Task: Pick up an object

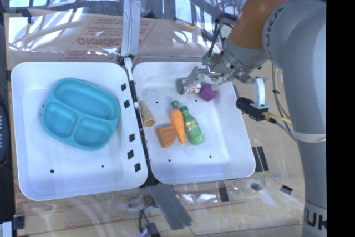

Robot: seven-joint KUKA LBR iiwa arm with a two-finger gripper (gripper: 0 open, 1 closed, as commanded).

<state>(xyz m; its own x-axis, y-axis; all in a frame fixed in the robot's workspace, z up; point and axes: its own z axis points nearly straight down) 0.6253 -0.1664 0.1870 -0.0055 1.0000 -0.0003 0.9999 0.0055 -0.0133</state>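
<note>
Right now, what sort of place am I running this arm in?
Probably a robot lab test bench: two white bins side by side, toy food like a carrot and bottle, taped cardboard underneath.

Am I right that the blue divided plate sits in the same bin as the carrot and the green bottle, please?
Not quite: the camera view shows the blue divided plate alone in the left bin, while the carrot and the green bottle lie together in the right bin.
</note>
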